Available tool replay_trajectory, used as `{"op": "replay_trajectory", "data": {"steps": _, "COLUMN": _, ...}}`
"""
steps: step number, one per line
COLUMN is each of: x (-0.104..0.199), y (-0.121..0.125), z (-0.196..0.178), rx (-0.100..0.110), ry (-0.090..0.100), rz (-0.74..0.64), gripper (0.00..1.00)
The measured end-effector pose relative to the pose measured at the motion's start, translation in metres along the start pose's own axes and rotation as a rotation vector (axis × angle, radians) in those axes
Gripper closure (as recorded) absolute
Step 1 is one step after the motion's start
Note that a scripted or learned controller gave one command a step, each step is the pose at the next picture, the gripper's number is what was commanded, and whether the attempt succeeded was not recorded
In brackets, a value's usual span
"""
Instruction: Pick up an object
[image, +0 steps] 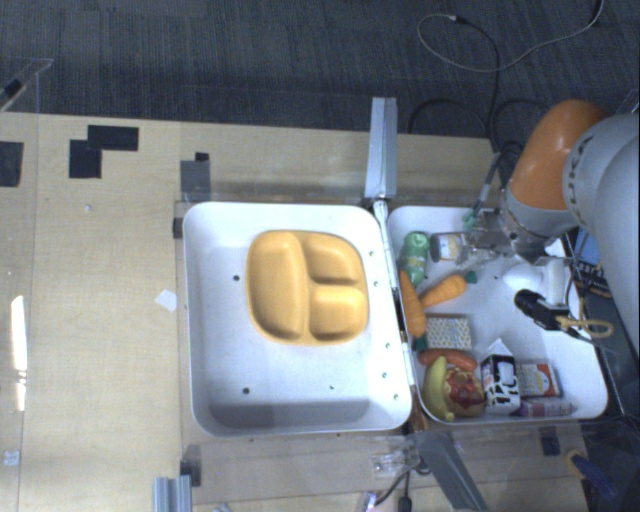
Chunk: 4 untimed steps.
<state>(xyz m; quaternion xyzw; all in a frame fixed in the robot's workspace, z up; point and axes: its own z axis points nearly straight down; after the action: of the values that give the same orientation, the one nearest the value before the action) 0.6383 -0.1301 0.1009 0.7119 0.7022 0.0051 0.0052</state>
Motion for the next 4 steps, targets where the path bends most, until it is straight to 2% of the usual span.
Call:
{"op": "replay_trajectory", "data": {"steps": 1, "x": 0.000, "y": 0.000, "z": 0.000, "rx": 0.000, "ry": 0.000, "rz": -0.001, "gripper": 0.00}}
{"op": "replay_trajectory", "data": {"steps": 2, "x": 0.014, "y": -0.024, "z": 0.012, "rx": 0.003, "ry": 0.000, "rz": -0.170, "gripper": 0.00}}
{"op": "replay_trajectory", "data": {"steps": 3, "x": 0.015, "y": -0.022, "z": -0.001, "rx": -0.005, "ry": 0.000, "rz": -0.171, "gripper": 1.00}}
{"op": "replay_trajectory", "data": {"steps": 4, "x": 0.041, "y": -0.046, "z": -0.119, "rx": 0.006, "ry": 0.000, "rz": -0.185, "gripper": 1.00}}
